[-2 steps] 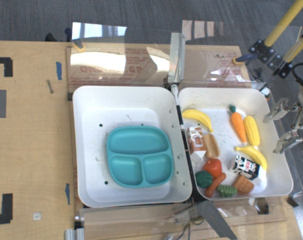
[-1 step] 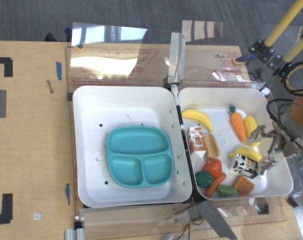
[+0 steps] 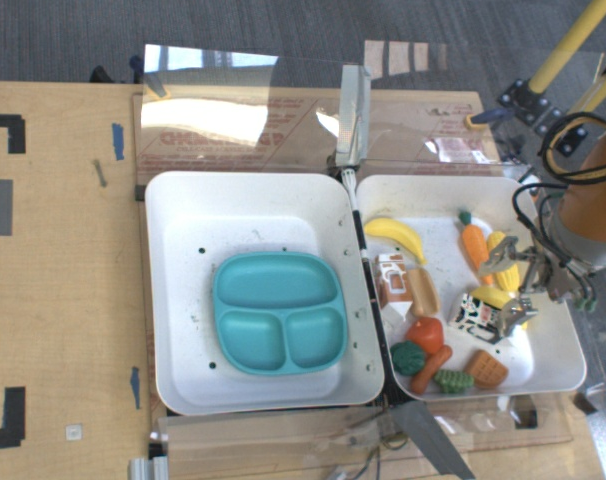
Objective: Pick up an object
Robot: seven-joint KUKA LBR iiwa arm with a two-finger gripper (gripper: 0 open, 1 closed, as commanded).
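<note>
Bench at right of frame: your gripper [image 3: 510,290] hangs low in the right bin [image 3: 568,373] over the toys [image 3: 480,315], grip unreadable, so no pick is confirmed yet.

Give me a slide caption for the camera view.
Gripper low in right bin among toy food; teal tray in left bin.

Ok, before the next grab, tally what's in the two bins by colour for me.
Yellow: 2, the banana and a yellow piece by the gripper
Orange: 2, carrot, waffle-like piece
Red: 1, tomato
Green: 2
Brown: 1, bread
Black-and-white: 1
Teal: 1, tray
Total: 10
</note>
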